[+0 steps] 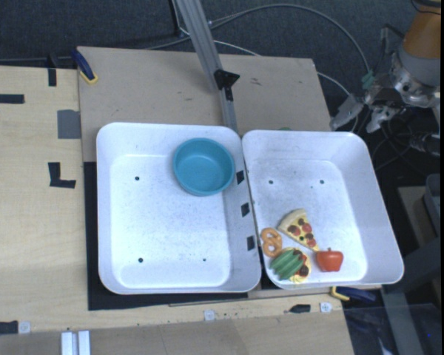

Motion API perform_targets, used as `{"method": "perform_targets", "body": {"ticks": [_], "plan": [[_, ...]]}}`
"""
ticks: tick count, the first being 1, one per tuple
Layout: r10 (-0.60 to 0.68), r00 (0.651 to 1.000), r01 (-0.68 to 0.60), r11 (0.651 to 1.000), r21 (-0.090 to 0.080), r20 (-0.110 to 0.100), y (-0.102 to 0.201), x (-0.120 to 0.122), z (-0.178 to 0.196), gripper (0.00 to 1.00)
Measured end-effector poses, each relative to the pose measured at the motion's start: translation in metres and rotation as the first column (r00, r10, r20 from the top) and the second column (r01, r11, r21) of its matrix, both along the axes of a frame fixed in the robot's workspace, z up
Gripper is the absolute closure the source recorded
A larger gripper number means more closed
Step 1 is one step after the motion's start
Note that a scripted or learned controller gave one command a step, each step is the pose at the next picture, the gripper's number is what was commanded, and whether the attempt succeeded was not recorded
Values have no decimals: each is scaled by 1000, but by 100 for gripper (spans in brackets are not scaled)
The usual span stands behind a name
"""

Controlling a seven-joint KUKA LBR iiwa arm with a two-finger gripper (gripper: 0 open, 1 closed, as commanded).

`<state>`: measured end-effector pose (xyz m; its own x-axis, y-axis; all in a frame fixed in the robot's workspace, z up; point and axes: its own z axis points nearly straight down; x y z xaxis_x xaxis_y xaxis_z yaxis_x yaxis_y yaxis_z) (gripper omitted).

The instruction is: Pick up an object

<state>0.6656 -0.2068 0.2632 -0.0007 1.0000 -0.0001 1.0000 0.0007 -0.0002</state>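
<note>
Four small toys cluster in the right bin (355,161): a pizza slice (299,228) with a pretzel (271,239), a green piece (288,263) and a red tomato (329,259) below it. A blue bowl (203,166) sits in the left bin (126,220). The tool (362,109) hangs beyond the right bin's far corner; its state cannot be told

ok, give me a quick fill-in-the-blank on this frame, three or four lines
1. The round blue plastic bowl sits in the ____ white bin.
2. The toy pizza slice lies in the ____ white bin.
3. The small red toy tomato lies to the ____ of the green toy vegetable.
4. The gripper is ____ both bins.

Missing words: left; right; right; outside
</note>
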Motion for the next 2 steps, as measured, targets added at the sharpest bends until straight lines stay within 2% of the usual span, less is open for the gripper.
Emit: {"method": "perform_targets", "body": {"ticks": [1,2], "plan": [[0,1000,0,1000,1,-4,3,-10,-51,0],[0,1000,0,1000,1,-6,7,-8,-114,0]]}}
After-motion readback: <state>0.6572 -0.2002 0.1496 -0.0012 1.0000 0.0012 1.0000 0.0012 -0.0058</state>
